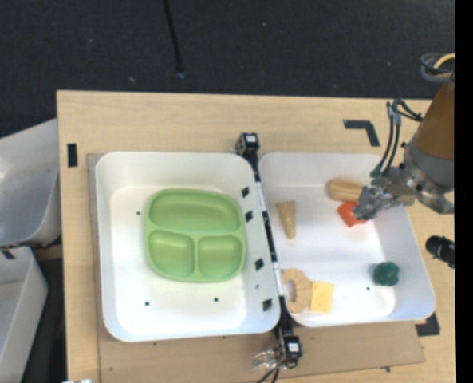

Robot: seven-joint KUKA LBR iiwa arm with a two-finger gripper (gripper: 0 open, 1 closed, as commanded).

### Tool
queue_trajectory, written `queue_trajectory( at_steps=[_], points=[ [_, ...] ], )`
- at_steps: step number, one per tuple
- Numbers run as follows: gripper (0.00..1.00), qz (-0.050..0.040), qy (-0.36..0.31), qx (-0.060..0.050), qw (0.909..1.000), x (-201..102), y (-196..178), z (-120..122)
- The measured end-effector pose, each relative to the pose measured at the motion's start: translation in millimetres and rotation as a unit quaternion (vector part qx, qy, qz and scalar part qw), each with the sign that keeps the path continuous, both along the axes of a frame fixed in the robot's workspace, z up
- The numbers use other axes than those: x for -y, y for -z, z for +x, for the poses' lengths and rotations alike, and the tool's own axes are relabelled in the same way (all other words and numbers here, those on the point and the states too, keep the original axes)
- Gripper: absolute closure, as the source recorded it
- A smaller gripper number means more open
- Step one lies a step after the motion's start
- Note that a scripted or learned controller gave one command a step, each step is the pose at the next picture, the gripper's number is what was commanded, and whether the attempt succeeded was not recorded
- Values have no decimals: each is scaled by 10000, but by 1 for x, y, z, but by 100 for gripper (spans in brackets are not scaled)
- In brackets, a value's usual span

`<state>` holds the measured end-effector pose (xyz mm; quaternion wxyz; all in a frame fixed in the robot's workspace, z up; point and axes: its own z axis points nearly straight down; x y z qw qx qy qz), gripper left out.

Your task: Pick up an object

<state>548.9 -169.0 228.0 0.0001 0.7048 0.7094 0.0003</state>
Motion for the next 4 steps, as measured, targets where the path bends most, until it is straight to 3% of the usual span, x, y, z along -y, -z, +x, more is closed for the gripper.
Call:
queue_trajectory(
  at_steps=[4],
  points=[
    [100,5,-2,10,10000,-196,-15,55]
  ],
)
